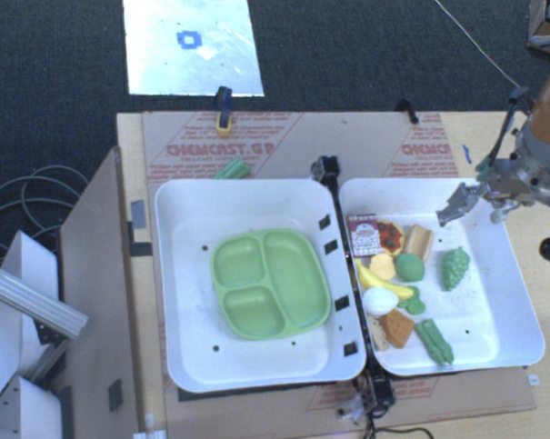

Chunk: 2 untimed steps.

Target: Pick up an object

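A grey arm reaches in from 3 o'clock, its gripper (475, 203) hanging over the upper right part of the right bin (510, 277). One grey finger (454, 204) points toward 9 o'clock; whether the jaws are spread or pressed together cannot be told, and nothing shows between them. The toy food lies clustered along the bin's left side, toward 8 o'clock from the gripper: a red box (363, 235) at the top, a pizza slice (390, 237) and a tan block (419, 241) beside it, a green ball (409, 267), a banana (380, 275), a white egg (380, 301), a brown wedge (399, 328) and a green pod (435, 341) at the bottom. A broccoli piece (454, 267) sits apart, at 6 o'clock below the gripper. The left bin (188, 218) holds a green divided tray (270, 282).
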{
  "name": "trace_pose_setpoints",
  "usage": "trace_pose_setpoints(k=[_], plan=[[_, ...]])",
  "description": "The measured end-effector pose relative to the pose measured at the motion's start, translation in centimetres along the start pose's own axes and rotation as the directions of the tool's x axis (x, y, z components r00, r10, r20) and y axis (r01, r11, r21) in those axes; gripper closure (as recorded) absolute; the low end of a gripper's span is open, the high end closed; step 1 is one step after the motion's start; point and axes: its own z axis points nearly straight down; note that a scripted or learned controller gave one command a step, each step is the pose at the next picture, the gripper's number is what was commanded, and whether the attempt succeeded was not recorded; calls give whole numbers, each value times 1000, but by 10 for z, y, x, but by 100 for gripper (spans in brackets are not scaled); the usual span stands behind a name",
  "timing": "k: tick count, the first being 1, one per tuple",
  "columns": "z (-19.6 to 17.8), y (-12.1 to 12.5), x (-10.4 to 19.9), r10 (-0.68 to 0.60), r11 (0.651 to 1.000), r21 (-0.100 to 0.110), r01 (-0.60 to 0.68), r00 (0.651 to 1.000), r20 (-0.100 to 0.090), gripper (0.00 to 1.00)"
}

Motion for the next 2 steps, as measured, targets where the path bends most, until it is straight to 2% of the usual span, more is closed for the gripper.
trace_pose_setpoints(k=[1, 2], plan=[[86, -1, -64, 7, 1000, 6, -7, 1000, 1, 0], [193, -1, -60, 1, 1000, 3, -1, 1000, -1, 0]])
